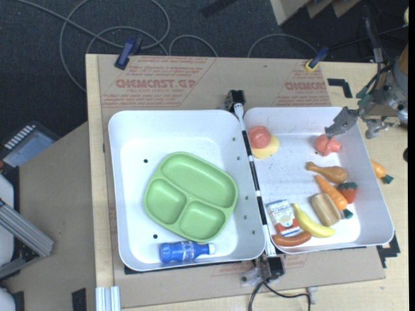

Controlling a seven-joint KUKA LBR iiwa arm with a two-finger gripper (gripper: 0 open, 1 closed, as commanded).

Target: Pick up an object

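The left bin (123, 173) holds a green divided plate (189, 196) and, lower down, a blue bottle (185, 251). In the right bin (292, 118) lie toy foods — a banana (312, 223) near the bottom, a pink piece (327, 144) at upper right. The gripper (343, 123) hangs just above the pink piece; whether its fingers are open or closed, I cannot tell.

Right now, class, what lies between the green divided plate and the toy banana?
In the camera view, the two bins' adjoining rims and a small red-and-white carton lie between the green divided plate and the banana.
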